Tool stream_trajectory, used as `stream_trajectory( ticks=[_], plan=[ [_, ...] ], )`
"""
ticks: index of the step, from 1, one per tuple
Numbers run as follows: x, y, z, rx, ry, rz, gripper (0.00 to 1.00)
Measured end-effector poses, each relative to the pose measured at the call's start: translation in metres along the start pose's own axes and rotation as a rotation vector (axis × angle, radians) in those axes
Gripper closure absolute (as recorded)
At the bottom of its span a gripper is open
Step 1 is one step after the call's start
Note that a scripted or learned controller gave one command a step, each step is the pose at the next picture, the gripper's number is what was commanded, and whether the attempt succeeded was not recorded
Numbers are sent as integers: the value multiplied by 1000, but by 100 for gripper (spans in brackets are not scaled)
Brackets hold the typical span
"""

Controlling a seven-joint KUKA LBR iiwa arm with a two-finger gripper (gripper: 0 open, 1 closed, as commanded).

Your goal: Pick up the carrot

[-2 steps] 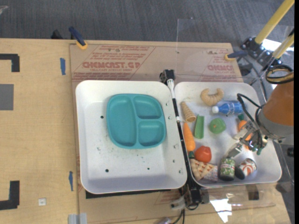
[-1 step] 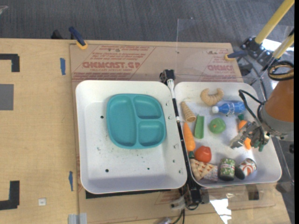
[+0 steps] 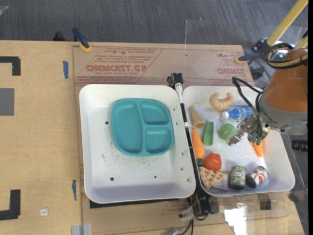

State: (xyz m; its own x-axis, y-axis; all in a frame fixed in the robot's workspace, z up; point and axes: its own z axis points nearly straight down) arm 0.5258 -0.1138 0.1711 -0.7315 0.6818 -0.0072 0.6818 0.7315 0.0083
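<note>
— Plywood bench (image 3: 39, 131) carries two white bins. State their contents, largest item first.

— Left bin (image 3: 93, 180): one teal divided plate (image 3: 143, 126), near its centre. Right bin (image 3: 283, 175): grey arm with orange band (image 3: 288, 89) over its right half, pincer (image 3: 247, 131) low above the floor.

— Pincer condition?

— Cannot tell how far apart it stands; an orange piece (image 3: 258, 146) sits just near of it, contact unclear.

— The carrot?

— Carrot (image 3: 197, 143) lies lengthwise along the right bin's left wall, well apart from the pincer. Green pepper strip (image 3: 209, 132) just right of it, red tomato (image 3: 212, 160) just near, croissant (image 3: 221, 101) at the far side.
</note>
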Motion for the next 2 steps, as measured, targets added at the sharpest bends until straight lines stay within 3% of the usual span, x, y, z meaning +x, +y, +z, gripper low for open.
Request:
stream_trajectory(
  ticks=[1, 2],
  plan=[
    [-1, -4, 2, 5, 4, 6, 0],
    [-37, -59, 49, 9, 6, 192, 0]
  ],
)
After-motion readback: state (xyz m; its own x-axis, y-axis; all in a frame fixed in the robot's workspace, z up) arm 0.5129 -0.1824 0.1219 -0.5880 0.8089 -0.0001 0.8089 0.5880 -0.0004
